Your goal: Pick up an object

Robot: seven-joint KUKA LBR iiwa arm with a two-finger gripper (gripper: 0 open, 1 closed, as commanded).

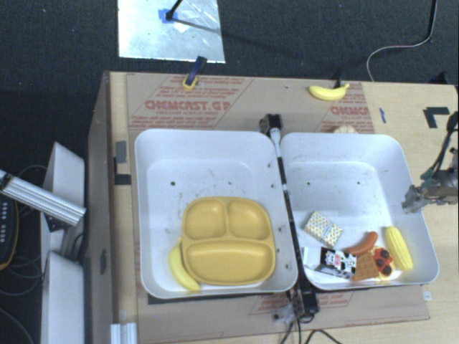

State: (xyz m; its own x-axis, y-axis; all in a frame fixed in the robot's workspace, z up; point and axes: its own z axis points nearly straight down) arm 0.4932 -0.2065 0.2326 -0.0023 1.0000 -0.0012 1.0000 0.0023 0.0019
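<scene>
Hand (414, 199) at the right bin's (358, 153) right rim, finger state indiscernible; corn cob (399, 247) and sausage (361, 243) lie below it.

bench (215, 99) | banana (328, 91) on it | foil sheet (171, 20) on floor
</scene>
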